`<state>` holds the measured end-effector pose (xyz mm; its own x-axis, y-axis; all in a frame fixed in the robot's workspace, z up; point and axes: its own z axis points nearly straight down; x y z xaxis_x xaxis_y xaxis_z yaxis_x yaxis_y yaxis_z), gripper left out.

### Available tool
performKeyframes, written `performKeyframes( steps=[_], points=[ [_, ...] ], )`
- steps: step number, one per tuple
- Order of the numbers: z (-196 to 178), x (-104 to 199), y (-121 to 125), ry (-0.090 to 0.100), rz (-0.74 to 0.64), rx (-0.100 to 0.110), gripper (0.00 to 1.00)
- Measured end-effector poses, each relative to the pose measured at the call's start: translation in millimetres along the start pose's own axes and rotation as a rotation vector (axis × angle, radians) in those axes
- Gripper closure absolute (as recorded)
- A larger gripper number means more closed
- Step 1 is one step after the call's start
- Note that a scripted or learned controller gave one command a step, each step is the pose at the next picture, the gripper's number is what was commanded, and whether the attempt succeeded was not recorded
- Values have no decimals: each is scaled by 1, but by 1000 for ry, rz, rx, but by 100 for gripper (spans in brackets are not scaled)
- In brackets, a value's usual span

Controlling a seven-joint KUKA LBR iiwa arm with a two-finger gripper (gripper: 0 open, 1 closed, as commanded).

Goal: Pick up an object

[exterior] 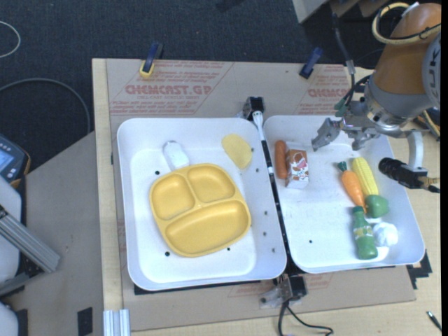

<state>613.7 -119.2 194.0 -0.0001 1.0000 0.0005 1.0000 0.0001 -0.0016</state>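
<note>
My gripper hangs above the back of the right bin, fingers spread open with nothing between them. Just left of it and below lie a small milk carton and a hot dog. Below and to its right lie a corn cob and a carrot side by side. A green pepper, a green bottle and a small white object sit near the right wall.
The left bin holds a yellow divided tray, a yellow chip-like piece and a small white piece. Clamps sit on the cardboard at the back.
</note>
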Motion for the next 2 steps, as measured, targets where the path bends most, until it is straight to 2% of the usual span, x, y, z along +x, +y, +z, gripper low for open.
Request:
performKeyframes(
  steps=[1, 2],
  points=[
    [12, -1, -72, 2, 3, 6, 0],
    [42, -4, -134, 3, 3, 6, 0]
  ],
)
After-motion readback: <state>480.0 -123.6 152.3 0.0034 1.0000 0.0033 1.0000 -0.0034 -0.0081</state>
